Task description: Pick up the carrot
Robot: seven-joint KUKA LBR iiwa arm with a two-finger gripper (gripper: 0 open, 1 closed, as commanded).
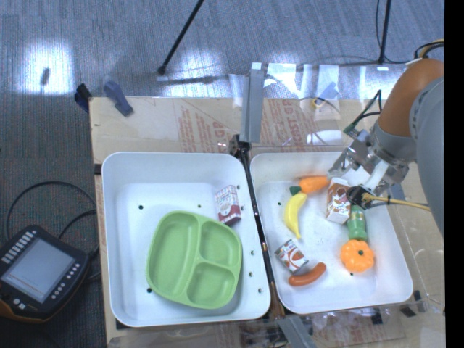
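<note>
Camera view: carrot (313,184) lies ungrasped by the right bin's (402,270) far edge; gripper (353,176) hovers near it, and I cannot tell how wide it stands.

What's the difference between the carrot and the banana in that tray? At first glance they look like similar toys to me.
The carrot is orange; the banana is yellow. The carrot looks straight and lies crosswise near the far wall, while the banana is curved and runs towards the camera. The banana also looks longer. Both lie in the right bin, close together.
</note>
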